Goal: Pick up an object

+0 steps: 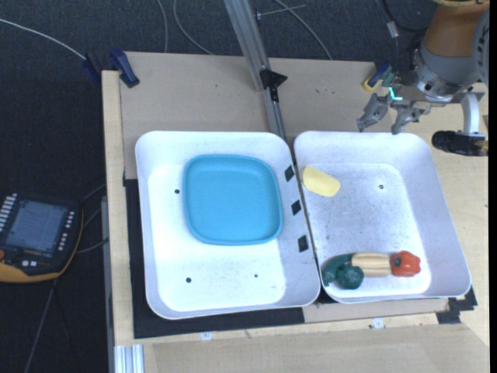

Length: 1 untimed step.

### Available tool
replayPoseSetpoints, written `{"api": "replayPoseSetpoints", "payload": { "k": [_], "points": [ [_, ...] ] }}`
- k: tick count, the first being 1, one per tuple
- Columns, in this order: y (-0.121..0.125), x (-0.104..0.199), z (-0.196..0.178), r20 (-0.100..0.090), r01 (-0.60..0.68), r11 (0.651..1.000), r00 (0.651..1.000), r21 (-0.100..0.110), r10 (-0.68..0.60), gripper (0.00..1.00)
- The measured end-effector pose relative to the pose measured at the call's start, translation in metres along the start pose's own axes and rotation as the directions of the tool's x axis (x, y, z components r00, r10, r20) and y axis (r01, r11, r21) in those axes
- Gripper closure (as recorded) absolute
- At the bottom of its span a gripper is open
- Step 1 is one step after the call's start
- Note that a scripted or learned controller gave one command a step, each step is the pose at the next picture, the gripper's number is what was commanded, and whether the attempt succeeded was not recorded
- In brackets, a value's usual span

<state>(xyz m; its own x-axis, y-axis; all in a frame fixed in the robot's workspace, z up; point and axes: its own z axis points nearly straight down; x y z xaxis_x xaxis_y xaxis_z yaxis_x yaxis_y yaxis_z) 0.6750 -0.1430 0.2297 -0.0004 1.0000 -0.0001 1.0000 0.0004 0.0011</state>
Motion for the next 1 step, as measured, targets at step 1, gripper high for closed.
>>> {"api": "replayPoseSetpoints", "payload": {
  "k": [1],
  "points": [
    [0.0,0.0,0.0001,0.0,0.0,1.0,1.0,0.0,0.0,0.0]
  ]
}}
